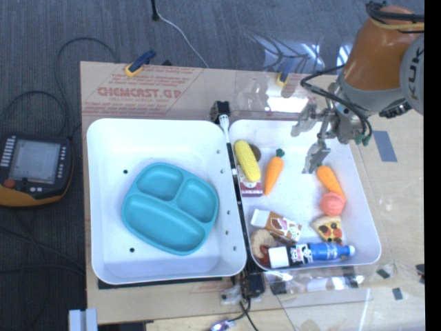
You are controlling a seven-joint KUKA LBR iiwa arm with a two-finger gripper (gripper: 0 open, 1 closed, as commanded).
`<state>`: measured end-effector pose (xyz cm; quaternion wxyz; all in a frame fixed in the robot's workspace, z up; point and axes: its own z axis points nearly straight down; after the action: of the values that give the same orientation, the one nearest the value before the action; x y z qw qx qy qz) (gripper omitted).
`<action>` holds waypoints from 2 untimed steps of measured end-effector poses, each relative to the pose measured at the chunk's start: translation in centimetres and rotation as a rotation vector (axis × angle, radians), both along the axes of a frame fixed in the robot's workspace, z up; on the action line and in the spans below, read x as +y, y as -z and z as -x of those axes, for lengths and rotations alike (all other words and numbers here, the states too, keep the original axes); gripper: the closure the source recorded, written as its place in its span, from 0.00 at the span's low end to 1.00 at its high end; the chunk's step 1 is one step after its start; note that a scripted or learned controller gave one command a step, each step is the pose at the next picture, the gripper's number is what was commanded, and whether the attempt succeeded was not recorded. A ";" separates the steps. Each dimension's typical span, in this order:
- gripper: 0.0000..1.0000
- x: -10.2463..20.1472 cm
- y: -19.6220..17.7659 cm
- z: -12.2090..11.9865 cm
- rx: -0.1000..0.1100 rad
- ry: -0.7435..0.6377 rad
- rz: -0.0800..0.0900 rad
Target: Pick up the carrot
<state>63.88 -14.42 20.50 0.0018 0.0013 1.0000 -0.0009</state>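
Right of the corn (247,160), carrot (273,171) lying free, claw (315,145) further right, open, holding nothing, above right bin (368,216)

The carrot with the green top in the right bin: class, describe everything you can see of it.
The carrot is a small orange toy with a smooth, plastic-looking body and a dark green tuft at its upper end. It lies flat on the floor of the right bin, tapering down and to the left. It lies just right of the corn cob, and whether they touch cannot be told. The gripper is to its right, apart from it.
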 end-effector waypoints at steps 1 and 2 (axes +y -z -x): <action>0.00 -2.4 10.5 2.3 -0.006 0.173 -0.001; 1.00 -2.3 9.7 2.2 -0.006 0.172 0.002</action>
<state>61.63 -16.74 10.82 0.0050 0.0870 0.9962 -0.0022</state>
